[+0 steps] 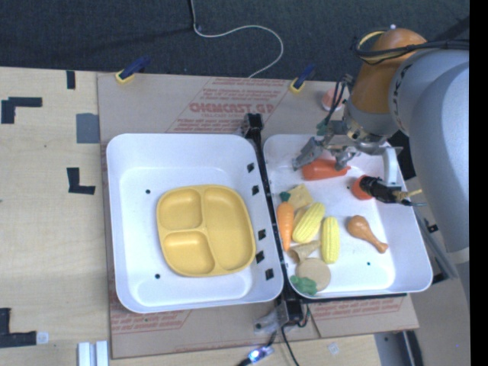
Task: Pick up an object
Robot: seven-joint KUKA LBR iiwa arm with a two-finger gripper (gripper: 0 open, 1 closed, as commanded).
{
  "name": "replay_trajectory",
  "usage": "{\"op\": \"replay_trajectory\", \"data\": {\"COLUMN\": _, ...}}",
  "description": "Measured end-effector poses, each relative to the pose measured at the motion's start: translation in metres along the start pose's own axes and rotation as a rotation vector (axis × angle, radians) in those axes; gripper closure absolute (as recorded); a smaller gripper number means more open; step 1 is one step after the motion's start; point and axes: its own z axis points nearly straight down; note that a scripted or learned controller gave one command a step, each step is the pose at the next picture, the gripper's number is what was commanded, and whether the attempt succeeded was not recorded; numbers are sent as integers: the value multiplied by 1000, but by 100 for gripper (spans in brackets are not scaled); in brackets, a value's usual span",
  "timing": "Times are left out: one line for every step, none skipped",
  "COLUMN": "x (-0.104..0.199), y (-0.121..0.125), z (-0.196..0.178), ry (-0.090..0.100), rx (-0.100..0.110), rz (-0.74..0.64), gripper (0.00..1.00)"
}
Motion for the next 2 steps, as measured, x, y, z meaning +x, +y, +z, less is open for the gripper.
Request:
{"op": "replay_trajectory", "data": {"x": -3, "y": 5, "z": 14, "ry": -9, "rx": -23, "rz": 1, "gripper": 0}}
{"op": "replay_trajectory", "data": {"x": -1, "y": 7, "z": 5, "ry": -6, "rx": -24, "rz": -3, "gripper": 100}}
